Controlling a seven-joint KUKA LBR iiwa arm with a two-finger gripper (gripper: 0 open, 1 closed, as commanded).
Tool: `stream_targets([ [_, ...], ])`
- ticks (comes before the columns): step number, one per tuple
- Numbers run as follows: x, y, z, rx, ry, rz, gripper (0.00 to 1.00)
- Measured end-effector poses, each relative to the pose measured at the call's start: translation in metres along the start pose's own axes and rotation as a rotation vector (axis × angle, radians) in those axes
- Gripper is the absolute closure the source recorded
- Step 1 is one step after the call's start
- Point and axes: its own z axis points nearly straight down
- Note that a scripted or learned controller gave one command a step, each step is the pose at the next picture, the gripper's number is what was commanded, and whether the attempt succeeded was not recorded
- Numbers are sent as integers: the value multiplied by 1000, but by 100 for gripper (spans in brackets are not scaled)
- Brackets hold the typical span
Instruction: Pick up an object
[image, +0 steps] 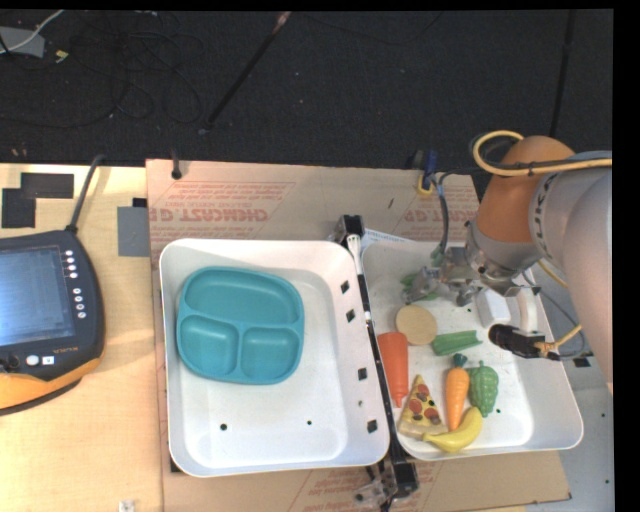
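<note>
**Gripper above the right bin's far end**

Gripper (450, 285) hangs low over the right bin (560, 425); whether it grips anything cannot be told. Just beside it lies a tan round disc (416, 324). Nearer: green pod (456, 341), red-orange piece (394, 366), carrot (456, 393), green pepper (484, 388), pizza slice (420, 408), banana (458, 432). The left bin (260, 440) holds a teal divided plate (240, 325).
</note>
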Motion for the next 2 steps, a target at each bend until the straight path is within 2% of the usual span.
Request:
stream_targets([
  [1, 33, -1, 1, 4, 1, -2, 0],
  [2, -27, -1, 0, 0, -3, 3, 0],
])
